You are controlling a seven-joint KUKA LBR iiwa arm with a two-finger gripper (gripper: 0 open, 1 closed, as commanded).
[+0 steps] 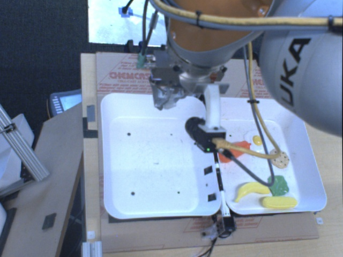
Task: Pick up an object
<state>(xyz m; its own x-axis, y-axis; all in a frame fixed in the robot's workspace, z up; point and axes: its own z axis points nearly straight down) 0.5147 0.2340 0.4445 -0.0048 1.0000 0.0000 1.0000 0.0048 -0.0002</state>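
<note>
The arm point(236, 25) runs off the top and right edges, and its wrist covers the right bin's point(316, 197) back-left corner. An orange thing point(228, 158) there is half hidden behind cables.

Glossy white plastic bins point(155, 197), matt brown cardboard point(123, 76) underneath

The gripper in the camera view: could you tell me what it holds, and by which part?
It cannot be told: the gripper hangs above the left bin's rim.

Two shallow white plastic bins point(155, 197) hold a curved yellow banana toy point(250, 190), a green leafy toy point(279, 185) and a tan speckled cookie point(280, 158).
</note>
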